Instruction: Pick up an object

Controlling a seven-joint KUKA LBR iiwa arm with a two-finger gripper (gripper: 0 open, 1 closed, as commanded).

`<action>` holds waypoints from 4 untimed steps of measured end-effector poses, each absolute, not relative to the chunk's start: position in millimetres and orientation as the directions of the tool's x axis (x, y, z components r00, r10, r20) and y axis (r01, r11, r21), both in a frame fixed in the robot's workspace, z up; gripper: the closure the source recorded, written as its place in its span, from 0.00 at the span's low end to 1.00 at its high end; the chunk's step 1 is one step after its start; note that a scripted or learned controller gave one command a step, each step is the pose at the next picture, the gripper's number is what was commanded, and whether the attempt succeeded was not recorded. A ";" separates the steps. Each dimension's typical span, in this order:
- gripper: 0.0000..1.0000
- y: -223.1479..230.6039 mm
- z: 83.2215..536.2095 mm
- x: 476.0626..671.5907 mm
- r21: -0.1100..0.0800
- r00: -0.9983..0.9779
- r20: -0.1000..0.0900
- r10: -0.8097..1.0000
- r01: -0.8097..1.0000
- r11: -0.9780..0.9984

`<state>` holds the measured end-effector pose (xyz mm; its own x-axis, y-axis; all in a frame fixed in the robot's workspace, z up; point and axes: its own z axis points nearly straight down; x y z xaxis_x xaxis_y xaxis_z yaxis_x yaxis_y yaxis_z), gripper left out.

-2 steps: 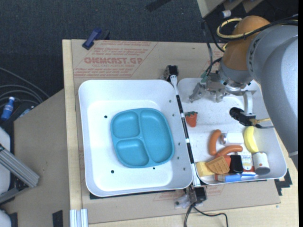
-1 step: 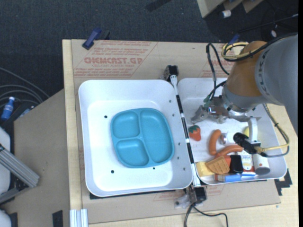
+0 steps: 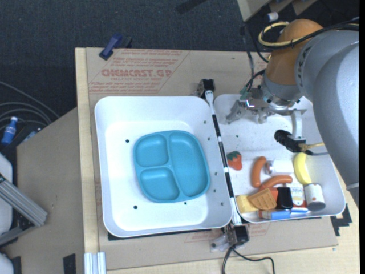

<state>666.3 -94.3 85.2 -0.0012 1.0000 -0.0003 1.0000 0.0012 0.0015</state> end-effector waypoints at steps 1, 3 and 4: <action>0.00 -96.9 84.5 613.7 -0.002 0.000 0.001 1.000 1.000 0.000; 1.00 -99.0 95.5 657.3 0.003 -0.002 -0.001 1.000 1.000 0.002; 0.00 -98.9 95.2 657.2 0.002 -0.001 -0.001 1.000 1.000 0.001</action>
